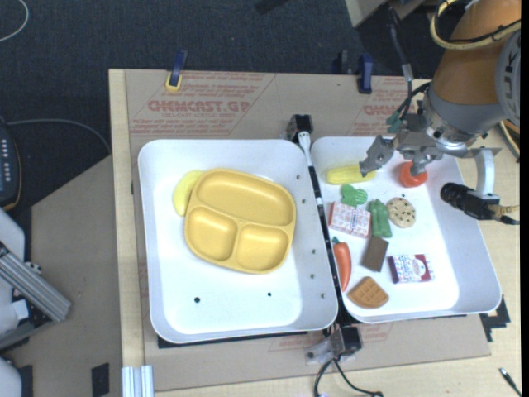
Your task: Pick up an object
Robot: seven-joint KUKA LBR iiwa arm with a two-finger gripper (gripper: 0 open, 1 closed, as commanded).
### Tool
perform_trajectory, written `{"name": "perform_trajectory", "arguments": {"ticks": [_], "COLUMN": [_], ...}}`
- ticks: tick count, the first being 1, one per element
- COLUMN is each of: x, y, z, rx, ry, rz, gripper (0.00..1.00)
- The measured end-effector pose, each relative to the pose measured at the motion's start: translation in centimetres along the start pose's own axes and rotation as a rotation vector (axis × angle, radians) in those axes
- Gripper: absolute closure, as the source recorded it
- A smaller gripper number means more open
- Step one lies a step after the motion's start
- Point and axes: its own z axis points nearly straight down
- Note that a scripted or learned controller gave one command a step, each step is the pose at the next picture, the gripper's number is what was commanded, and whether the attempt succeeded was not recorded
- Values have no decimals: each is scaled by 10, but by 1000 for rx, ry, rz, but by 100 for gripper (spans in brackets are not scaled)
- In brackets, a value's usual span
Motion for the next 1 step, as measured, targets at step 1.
{"name": "perform_trajectory", "arguments": {"ticks": [1], "x": [0], "y": [2], "z": [-6], "rx": [-12], "ry": [-1], "rz": [-2], "gripper": [0]}}
